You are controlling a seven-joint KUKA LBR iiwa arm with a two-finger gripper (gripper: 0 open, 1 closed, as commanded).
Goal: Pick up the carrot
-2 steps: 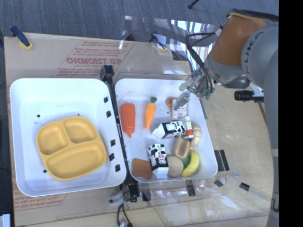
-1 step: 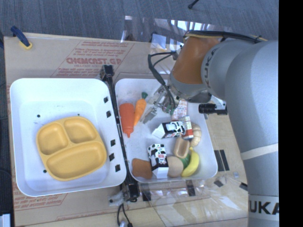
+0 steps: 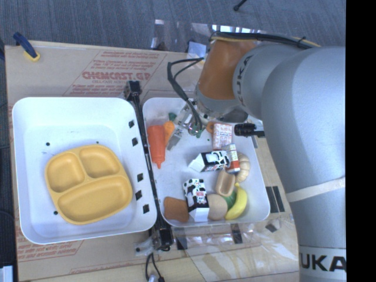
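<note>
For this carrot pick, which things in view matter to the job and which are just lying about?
Belongs to the job:
- carrot, lying at the left side of the right bin
- gripper, low beside the carrot's upper end

Just lying about:
- yellow divided plate in the left bin
- banana
- two cow-print cartons
- bread-like pieces

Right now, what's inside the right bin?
In the right bin: a carrot by its left wall, two cow-print cartons, a banana, bread-like toys and a small box. The gripper hangs near the carrot's top. The arm covers the bin's right edge.
</note>
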